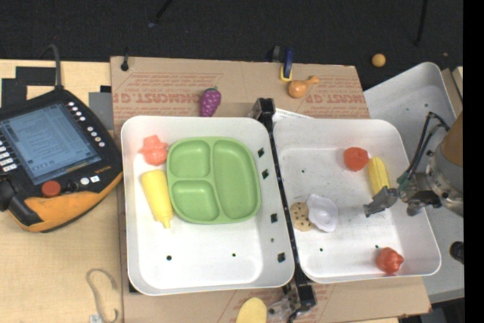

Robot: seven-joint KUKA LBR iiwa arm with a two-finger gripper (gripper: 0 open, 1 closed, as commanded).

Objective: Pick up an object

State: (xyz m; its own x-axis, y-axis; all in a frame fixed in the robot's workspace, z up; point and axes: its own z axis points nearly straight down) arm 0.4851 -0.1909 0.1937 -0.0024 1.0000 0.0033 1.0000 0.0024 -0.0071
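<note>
Since the claw (395,198) hangs open and empty at the frame's right, just beside the yellow corn (376,175), it should centre over that before closing.

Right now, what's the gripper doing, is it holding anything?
Gripper: over the right bin, beside the corn; open or shut cannot be told.

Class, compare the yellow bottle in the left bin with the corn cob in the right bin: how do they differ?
The yellow bottle is plain and smooth, tapering to a nozzle; the corn cob is ridged and blunt. The bottle looks larger. It lies beside the green plate; the cob lies near the gripper. Both are yellow and lying flat.
</note>
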